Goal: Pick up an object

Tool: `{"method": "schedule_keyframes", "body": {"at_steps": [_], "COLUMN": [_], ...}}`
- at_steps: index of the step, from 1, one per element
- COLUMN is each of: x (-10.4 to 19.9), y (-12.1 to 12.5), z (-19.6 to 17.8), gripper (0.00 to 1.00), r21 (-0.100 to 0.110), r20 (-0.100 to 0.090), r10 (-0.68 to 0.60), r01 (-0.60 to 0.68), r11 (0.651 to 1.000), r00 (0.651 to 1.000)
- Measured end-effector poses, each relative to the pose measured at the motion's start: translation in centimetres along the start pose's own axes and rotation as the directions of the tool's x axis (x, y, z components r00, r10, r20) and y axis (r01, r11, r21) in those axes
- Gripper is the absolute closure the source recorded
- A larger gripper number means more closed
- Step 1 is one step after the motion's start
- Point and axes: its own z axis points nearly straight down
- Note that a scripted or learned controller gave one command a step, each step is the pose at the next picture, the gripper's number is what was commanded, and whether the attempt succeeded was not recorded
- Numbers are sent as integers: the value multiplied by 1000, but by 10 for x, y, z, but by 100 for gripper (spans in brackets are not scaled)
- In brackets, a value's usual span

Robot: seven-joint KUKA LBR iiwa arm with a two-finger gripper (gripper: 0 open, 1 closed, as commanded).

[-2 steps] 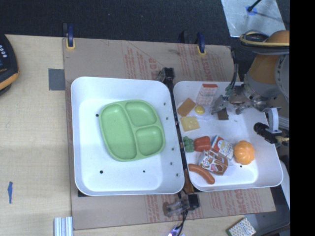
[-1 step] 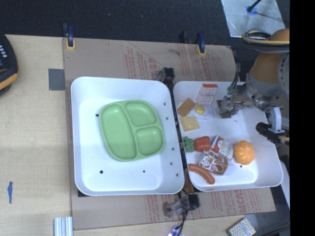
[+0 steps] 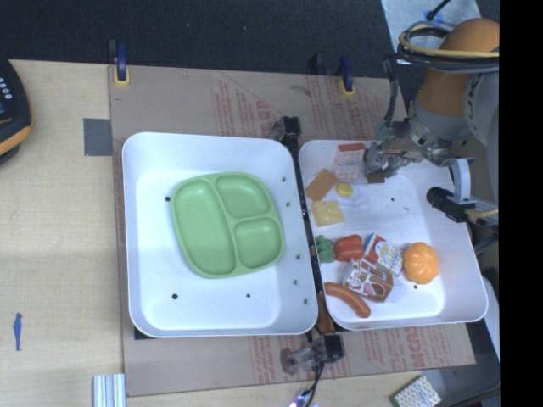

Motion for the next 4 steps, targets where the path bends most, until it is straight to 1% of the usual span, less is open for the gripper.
{"method": "schedule_keyframes", "body": {"at_steps": [1,2,3,4], "x": [0,-26,-3,50], "y": [-42,-39,0,-71], "z": [5,-13,-35,-62], "gripper": [100,100,100,100], "r21": [9,2,-1,6], "r20": [1,2,1,-1], "r10": [5,6,1,-1], "r01": [-5,-6,-1,1], "r11": [1000,1000,1000,1000], "r00": [1000,1000,1000,1000]}}
